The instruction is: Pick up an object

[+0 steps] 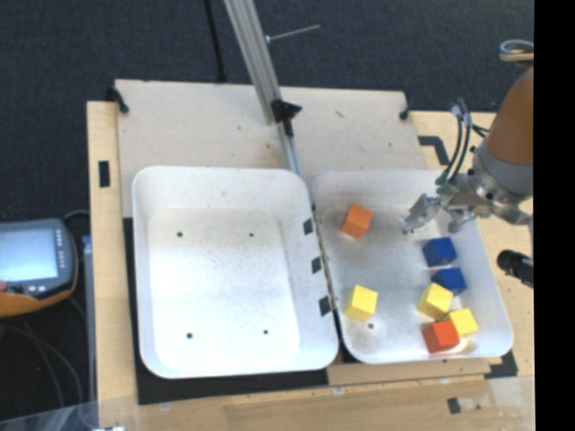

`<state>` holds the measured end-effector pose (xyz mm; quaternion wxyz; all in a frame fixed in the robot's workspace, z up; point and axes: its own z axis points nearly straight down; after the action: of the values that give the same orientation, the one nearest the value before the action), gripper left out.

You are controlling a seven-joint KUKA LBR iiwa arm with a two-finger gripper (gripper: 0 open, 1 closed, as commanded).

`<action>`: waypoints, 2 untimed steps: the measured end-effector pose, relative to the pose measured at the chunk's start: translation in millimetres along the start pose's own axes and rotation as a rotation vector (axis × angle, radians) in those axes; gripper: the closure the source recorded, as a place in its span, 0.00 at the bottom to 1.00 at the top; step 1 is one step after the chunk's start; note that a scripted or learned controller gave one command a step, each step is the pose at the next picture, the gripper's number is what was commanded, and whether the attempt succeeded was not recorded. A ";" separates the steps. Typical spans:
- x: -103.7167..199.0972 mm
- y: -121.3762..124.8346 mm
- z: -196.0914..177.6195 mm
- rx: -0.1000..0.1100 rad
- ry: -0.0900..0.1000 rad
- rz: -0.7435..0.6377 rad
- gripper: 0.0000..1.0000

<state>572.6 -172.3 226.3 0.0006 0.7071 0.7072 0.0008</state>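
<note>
1. Camera view, progress: nothing lifted yet; approach, grasp and lift left to do, judging by the layout.
2. Gripper (434, 214): at 2 o'clock of the right bin (391, 353), fingers spread apart, nothing between them.
3. Nearest candidate: blue cube (439, 251), just beside the fingertips at 5 o'clock; small, matte, square-edged.
4. Other candidates in the right bin: orange cube (357, 221) at 11 o'clock, lone yellow cube (362, 302) at 7 o'clock; clustered blue, yellow and red-orange cubes at 4 to 5 o'clock.
5. Left bin (144, 196): at 9 o'clock of the right bin.
</note>
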 end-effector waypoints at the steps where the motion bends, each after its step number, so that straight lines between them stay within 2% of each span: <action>1: 13.1 51.1 91.6 0.004 -0.001 -0.003 0.00; 2: 13.0 36.3 130.6 0.001 -0.003 -0.001 0.00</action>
<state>609.1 -159.3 95.8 0.0013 0.7068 0.7074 -0.0007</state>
